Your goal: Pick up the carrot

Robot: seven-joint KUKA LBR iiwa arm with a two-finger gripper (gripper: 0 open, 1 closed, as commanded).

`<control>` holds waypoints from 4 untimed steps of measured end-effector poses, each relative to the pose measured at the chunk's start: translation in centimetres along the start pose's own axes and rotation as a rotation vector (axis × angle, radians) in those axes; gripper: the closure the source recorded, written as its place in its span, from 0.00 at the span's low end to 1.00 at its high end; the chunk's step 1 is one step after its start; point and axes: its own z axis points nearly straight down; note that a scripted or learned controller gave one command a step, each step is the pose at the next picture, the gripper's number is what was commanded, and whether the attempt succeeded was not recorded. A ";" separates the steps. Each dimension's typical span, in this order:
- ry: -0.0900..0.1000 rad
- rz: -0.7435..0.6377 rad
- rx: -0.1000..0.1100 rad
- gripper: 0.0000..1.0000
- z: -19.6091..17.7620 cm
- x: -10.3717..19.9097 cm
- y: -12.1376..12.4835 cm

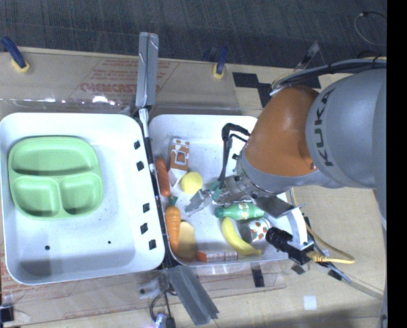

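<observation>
The carrot (173, 224) is orange and lies lengthwise against the left wall of the right bin (203, 123), near that bin's front. My gripper (205, 199) reaches in from the right under the grey arm with its orange band (285, 145). It hangs low over the middle of the right bin, a short way right of the carrot and a little further back. It sits just below a yellow lemon (191, 181). Nothing shows the carrot held.
A slim red-orange piece (162, 175) lies behind the carrot. A small printed box (179, 152), a green item (241, 210), a banana (237, 238), a red-and-white can (258, 231) and a brown lump (187, 236) crowd the right bin. The left bin (115, 244) holds a green divided plate (53, 176).
</observation>
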 end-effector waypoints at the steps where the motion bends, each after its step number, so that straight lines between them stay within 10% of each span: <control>1: 0.000 -0.145 -0.002 0.00 0.9 10.5 2.7; 2: 0.002 -0.273 -0.001 0.00 0.9 5.7 1.4; 3: -0.001 -0.304 -0.003 0.00 0.9 10.4 2.6; 4: 0.002 -0.538 0.001 0.00 0.9 8.2 2.1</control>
